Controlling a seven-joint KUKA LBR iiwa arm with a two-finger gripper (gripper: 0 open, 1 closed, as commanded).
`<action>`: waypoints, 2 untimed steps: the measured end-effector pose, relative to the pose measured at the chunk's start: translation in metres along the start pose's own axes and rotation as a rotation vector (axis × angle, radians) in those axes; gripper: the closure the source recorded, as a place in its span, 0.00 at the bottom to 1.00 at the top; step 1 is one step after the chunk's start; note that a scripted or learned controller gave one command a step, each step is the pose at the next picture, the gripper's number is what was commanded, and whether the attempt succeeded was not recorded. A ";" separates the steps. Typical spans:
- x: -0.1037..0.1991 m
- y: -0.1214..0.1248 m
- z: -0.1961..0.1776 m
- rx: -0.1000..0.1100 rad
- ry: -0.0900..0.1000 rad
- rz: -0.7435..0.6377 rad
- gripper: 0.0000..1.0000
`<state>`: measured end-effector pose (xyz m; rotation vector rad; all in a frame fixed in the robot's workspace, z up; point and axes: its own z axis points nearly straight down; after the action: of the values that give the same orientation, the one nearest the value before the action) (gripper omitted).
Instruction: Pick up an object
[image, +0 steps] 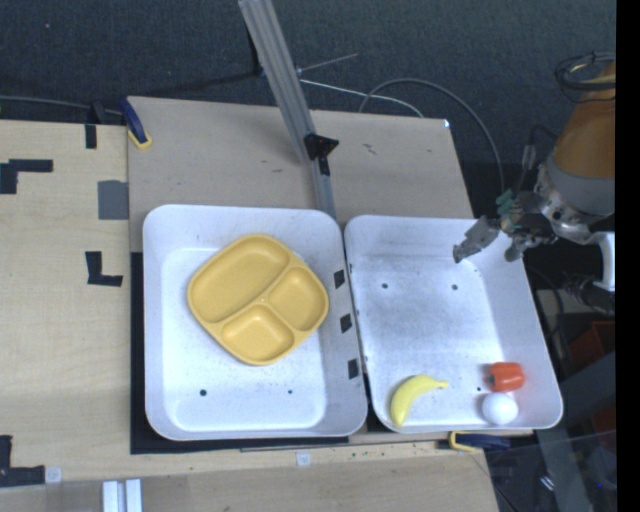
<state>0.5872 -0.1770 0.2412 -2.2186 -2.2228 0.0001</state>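
Note:
In the right bin (440, 300), a yellow banana (412, 395) lies by the near edge. To its right a small orange block (507, 376) rests just above a white ball (499, 408) in the near right corner. My gripper (492, 241) hangs over the far right corner of that bin, with two dark fingers spread apart and nothing between them. It is well away from all three objects. A yellow divided plate (258, 298) lies in the left bin (170, 330).
A grey metal pole (290, 95) slants across the bench behind the bins. Cables loop over the far bench. The arm's orange band (590, 135) sits at the right edge. Bare white floor fills the middle of the right bin.

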 end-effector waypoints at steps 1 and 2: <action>0.000 0.000 0.000 0.000 0.000 -0.001 0.00; 0.003 0.007 0.048 0.005 -0.001 -0.001 0.00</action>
<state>0.5946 -0.1741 0.1932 -2.2155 -2.2217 0.0062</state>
